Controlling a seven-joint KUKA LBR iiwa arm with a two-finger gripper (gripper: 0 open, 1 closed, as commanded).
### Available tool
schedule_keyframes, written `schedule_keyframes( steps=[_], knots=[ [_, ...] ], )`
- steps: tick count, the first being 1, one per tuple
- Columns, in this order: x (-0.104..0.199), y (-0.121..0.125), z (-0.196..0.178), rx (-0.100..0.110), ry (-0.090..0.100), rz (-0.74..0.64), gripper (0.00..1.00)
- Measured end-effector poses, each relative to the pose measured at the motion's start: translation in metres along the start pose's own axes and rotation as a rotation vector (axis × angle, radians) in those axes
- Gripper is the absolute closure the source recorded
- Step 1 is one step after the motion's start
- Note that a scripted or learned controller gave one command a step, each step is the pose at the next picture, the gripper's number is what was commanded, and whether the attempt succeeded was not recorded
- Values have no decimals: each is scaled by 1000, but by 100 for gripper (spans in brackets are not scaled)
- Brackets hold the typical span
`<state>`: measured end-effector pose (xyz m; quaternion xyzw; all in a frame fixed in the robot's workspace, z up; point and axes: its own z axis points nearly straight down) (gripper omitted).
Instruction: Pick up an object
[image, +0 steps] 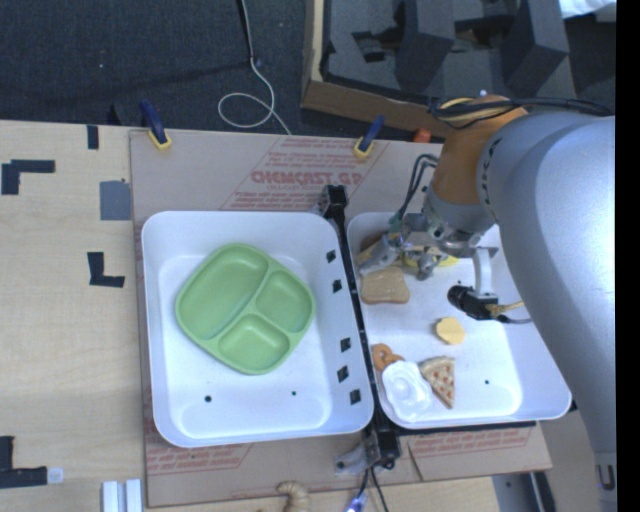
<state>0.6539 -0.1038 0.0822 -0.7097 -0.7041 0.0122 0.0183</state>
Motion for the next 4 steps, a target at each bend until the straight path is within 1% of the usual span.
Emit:
schedule_keyframes(
  steps=[1, 3, 4],
  knots=[
    [2, 4, 0, 12, -2, 6, 0],
    [3, 5, 0, 10, -5, 6, 0],
    [2, 5, 1, 11, -1, 5, 0]
  ],
)
